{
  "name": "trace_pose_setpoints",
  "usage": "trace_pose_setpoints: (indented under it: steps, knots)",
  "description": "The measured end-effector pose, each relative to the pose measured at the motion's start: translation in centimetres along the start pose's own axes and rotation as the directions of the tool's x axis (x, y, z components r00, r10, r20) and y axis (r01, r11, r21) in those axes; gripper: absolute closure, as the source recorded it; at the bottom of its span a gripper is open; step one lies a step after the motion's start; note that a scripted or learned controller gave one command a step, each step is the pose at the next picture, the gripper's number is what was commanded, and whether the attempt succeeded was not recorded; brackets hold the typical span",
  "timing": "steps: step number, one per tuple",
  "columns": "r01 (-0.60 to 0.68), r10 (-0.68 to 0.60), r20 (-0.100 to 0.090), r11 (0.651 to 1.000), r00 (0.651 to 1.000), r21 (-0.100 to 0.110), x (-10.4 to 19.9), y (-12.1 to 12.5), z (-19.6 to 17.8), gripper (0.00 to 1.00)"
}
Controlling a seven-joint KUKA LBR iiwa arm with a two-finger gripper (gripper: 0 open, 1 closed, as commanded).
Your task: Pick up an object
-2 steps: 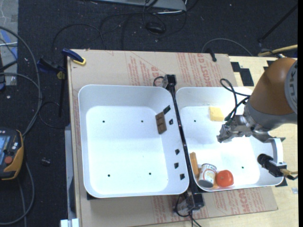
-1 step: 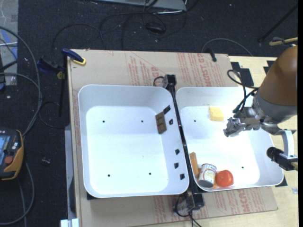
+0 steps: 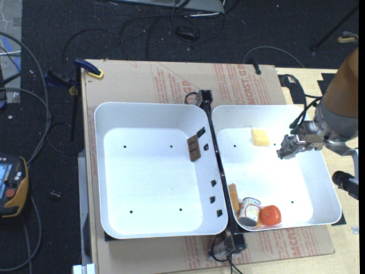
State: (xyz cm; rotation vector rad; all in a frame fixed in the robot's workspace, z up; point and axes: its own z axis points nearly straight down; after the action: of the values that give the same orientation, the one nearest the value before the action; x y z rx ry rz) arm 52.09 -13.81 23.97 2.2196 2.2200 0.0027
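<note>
End effector point(image 3: 287, 149) above right bin point(image 3: 319, 170), finger state unclear; arm point(image 3: 342, 104) cropped at frame edge.

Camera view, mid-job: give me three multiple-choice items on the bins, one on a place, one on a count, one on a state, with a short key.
1. Where does the brown block lie?
A. Left bin, by its right wall
B. Right bin, near corner
C. On the cardboard outside the bins

2. How many things lie in the right bin?
A. One
B. Two
C. Four

3. How does the end effector stand to the yellow block?
A. Gripping it
B. Beside it, apart
C. Over the left bin, far from it

Key:
1 A: the block rests against the inner right side of the left bin.
2 C: yellow block, orange stick, can and red ball.
3 B: it hangs to the block's right, with white floor between them.
</note>
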Motion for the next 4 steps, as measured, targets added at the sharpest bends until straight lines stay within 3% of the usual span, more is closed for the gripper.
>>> trace_pose_setpoints:
  steps: [1,3,4]
  knots:
    - [0.004,-0.004,-0.001,1.0,1.0,0.002,4.6,1.4,-0.4,1.0]
    - [0.004,-0.004,-0.002,1.0,1.0,0.004,13.8,6.1,1.7,1.0]
    - [0.003,-0.003,-0.001,1.0,1.0,0.002,17.7,9.0,0.8,1.0]
